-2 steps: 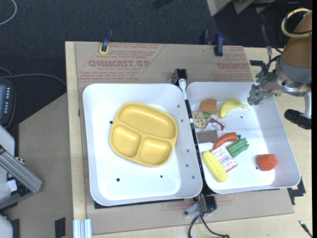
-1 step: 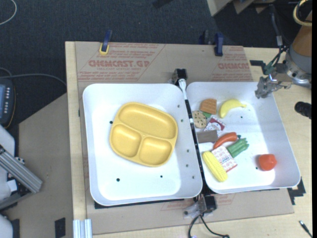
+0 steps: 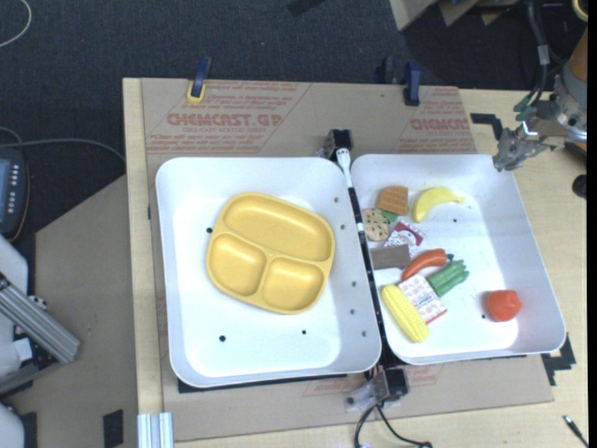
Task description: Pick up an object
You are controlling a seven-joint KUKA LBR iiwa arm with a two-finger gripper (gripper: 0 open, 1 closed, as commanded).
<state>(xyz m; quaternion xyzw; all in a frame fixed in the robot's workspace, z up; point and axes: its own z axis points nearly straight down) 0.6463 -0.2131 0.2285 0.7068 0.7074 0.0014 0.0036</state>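
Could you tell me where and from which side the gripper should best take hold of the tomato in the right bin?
Probably straight from above, fingers closing across the middle of the tomato. It is round, so no side grips better, and it lies alone near the right bin's outer wall, well apart from the corn and the other food. The gripper sits above the bin's far corner.

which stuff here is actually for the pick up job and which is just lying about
For the job:
gripper
banana
tomato
corn cob
green beans
cookie

Lying about:
yellow divided plate
yellow clamp
blue clamp
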